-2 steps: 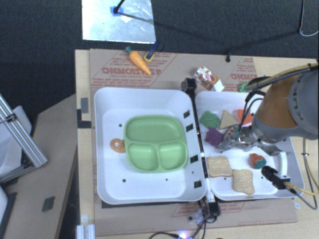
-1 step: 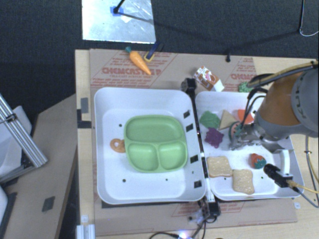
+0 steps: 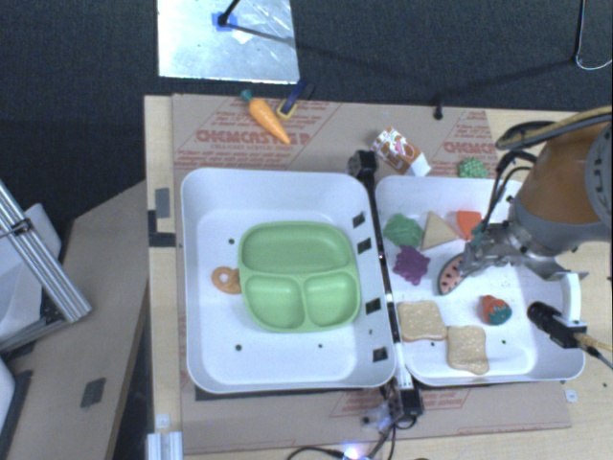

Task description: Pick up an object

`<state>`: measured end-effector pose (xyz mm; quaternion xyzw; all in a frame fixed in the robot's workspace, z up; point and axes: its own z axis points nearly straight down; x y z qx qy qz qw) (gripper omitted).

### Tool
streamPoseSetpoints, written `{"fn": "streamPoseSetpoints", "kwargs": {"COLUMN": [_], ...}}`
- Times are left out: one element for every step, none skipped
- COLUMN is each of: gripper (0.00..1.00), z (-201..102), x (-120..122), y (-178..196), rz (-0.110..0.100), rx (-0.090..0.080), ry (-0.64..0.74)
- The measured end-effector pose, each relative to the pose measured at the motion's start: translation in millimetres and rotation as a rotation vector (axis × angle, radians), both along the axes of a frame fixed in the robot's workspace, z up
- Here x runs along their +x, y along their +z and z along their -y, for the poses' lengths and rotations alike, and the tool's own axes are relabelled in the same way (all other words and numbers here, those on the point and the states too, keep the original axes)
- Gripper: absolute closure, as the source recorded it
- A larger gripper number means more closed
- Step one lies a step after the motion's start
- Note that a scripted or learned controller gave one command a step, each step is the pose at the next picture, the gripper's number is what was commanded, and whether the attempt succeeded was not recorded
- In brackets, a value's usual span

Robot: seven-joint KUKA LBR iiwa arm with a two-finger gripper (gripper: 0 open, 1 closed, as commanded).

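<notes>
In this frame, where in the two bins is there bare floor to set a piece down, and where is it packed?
Left bin: bare white floor all round the green divided plate, broken only by the small pretzel at its left. Right bin: crowded, with the gripper by the watermelon slice; one small free patch between toast and the bin's right wall.

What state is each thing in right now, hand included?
hand: low in the right bin, at the watermelon slice
watermelon slice: flat, by the hand
green divided plate: flat in the left bin
two bread slices: flat, side by side
toy carrot: lying outside the bins
</notes>
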<state>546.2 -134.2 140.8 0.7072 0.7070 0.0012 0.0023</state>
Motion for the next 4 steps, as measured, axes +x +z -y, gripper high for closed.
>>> {"fn": "streamPoseSetpoints", "kwargs": {"gripper": [1.0,1.0,1.0,1.0], "z": [0.0,0.2,-23.0,-49.3], "x": [-4.7,-3.2,34.5,77.2], "y": [43.7,86.1,90.0,96.3], "rz": [-0.002,0.001,0.0,0.001], "rx": [0.001,0.0,0.001,0.002], "ry": [0.004,0.005,0.009,0.009]}}
